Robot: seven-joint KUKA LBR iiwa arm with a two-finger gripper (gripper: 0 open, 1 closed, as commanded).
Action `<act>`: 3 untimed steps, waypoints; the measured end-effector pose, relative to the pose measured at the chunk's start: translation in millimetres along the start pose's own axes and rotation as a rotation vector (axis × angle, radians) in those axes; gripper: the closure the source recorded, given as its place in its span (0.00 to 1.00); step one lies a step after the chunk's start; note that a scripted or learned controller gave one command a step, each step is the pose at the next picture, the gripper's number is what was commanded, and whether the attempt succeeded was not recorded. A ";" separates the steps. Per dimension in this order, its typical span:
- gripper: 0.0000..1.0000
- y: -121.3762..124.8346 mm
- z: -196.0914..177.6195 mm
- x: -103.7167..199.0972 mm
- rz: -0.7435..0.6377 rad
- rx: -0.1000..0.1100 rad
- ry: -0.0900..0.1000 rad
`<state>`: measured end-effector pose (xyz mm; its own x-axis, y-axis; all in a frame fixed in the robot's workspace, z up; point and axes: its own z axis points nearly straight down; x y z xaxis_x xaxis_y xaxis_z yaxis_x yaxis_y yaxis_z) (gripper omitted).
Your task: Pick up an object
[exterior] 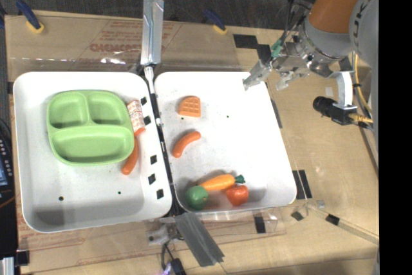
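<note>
My gripper (269, 76) hangs over the far right corner of the right bin (257, 138), open, with nothing between its fingers. In that bin lie an orange waffle piece (189, 106), an orange sausage (185, 142), a carrot (219, 182), a green round fruit (197, 196) and a red tomato (237, 194). The last three crowd the near edge. The waffle piece is well to the left of the gripper.
The left bin (38, 196) holds a green divided plate (90, 125), a small wrapped packet (135, 114) and an orange sausage (131, 160) at the plate's right side. A metal bar (152, 29) rises between the bins at the back.
</note>
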<state>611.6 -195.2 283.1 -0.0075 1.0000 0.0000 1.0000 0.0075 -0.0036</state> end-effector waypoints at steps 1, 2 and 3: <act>0.00 -23.9 107.9 41.7 -0.025 0.004 0.001; 0.00 -24.5 173.3 105.6 -0.113 0.002 0.000; 0.00 -39.9 91.4 139.5 0.242 -0.001 0.001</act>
<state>570.4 -56.0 191.9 0.2319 0.9727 -0.0002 0.9727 -0.2319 -0.0022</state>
